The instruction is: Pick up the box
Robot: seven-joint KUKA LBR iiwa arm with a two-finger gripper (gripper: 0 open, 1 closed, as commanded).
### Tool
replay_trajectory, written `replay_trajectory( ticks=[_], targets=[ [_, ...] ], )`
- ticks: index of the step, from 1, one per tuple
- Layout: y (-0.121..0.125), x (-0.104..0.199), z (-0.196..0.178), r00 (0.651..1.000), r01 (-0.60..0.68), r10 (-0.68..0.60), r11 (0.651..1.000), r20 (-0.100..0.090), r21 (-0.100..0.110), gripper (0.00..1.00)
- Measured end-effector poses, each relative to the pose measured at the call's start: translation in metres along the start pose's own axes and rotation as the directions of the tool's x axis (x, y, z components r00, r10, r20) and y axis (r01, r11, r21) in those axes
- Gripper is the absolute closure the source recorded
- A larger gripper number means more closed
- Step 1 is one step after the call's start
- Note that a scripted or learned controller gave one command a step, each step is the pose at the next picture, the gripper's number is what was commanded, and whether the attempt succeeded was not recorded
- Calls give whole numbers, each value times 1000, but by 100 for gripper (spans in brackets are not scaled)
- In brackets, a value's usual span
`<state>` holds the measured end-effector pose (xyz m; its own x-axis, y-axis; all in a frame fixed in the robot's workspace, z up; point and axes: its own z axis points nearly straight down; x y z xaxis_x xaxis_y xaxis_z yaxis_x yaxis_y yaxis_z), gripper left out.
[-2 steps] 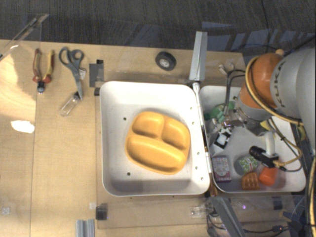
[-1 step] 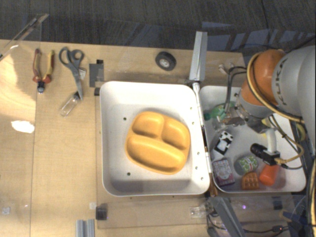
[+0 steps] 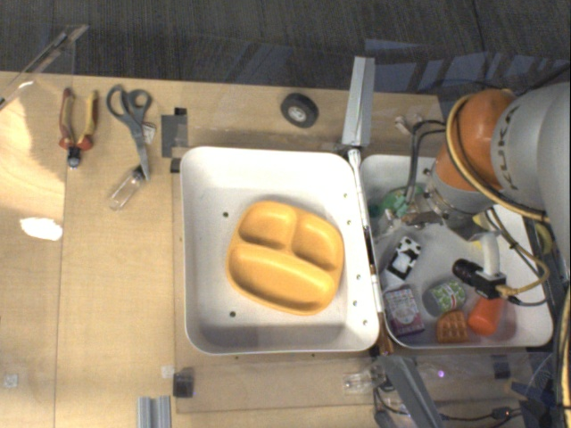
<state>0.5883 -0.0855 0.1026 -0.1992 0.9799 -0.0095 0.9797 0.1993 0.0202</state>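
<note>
From the overhead camera, the box (image 3: 403,309), a small printed carton, lies flat in the right bin (image 3: 535,335) near its front-left corner, beside a waffle-textured toy (image 3: 451,326). It looks light, stiff and smooth; I'd grip across its narrow sides. My tool (image 3: 419,205) hangs over the bin's back; I cannot tell its opening.

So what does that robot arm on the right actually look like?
The arm is thick and rounded, with a smooth light grey shell. An orange band rings it above the wrist. Dark and yellowish cables loop along it toward the right bin. I can't make out any markings.
</note>
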Motion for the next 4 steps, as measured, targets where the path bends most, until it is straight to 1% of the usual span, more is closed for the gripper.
replay_trajectory(
  ticks=[1, 2, 3, 4],
  targets=[
    [6, -8, -50, 921, 389, -389, 921, -12, 8, 0],
    [54, -44, 17, 989, -146, 146, 989, -4, 16, 0],
    [-1, -102, -71, 1000, -31, 31, 999, -5, 13, 0],
    [42, -32, 10, 962, 273, -272, 962, -14, 18, 0]
  ],
)
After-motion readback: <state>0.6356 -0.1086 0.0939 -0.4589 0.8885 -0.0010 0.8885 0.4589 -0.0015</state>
